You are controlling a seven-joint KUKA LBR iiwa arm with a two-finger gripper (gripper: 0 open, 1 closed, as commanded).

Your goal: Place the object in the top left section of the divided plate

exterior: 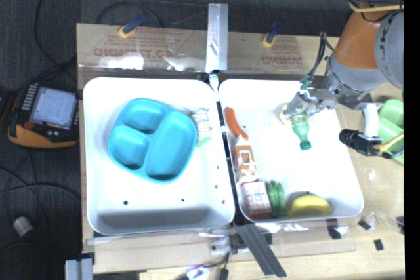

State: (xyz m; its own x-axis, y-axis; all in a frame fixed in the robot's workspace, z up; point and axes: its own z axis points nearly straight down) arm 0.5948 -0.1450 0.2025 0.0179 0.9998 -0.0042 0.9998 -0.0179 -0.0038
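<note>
**Hand over the green bottle, plate waiting in the other bin**

We start with the surface [88, 36], which carries two white bins side by side. The left bin [105, 206] holds the blue divided plate [153, 138], lying toward that bin's far half. The right bin [328, 167] holds the clutter: a flat orange packet [244, 164] along its left wall, a yellow banana [310, 204] and a small green item [275, 197] near its front edge, and a green bottle [302, 130] toward its far right corner.

The arm [364, 42] reaches in from the right, and its hand [303, 106] sits at the bottle's upper end. We judge the bottle to be the thing to carry. Whether the hand is spread or closed on it, we cannot tell from here.

To do this step well, we would want a firm grip across the bottle's body, a lift clear of the dividing walls, then a release over the plate's top left section.
</note>
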